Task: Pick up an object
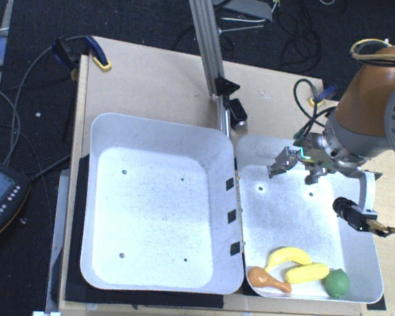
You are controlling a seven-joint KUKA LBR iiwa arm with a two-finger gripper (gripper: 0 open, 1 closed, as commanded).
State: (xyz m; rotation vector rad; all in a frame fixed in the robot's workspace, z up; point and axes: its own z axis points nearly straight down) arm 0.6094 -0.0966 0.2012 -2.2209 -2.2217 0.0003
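Gripper (296,168) of the grey and orange arm (384,93) is hovering over the far end of the right bin (362,237), its two dark fingers (282,163) spreading apart with nothing between them. Fruit is lying well apart from it at the bin's near edge: a yellow banana (287,257) is resting against a second yellow piece (306,273), a green lime (338,283) is sitting just beside them, and an orange-brown pear-shaped item (266,279) is lying at the corner. Beside it, the left bin (105,132) is sitting on the bench (157,81).
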